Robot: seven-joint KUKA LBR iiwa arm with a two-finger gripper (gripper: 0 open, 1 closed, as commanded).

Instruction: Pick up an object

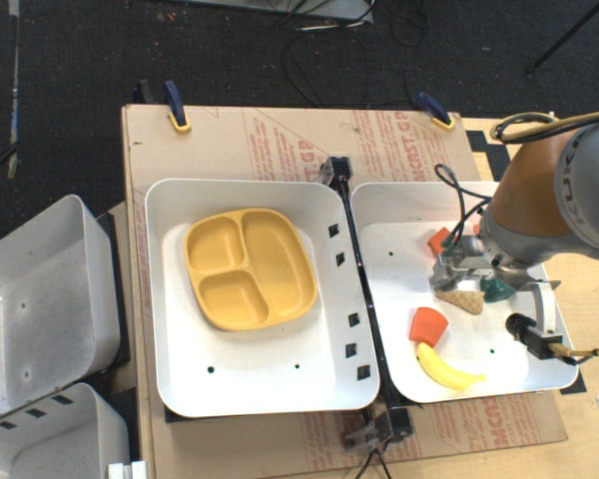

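End effector [466,275] sits just above tan object [460,299] — long axis approx left-right — finger state can't tell.

Arm [554,183] cut off at rt edge; teal obj [496,289] partly hidden by gripper [457,275].

Robotics lab. Cardboard-topped bench [250,138] held by clamps [177,106], loose cables [319,38] across dark carpet. Spare white bins [35,287] stacked at left.
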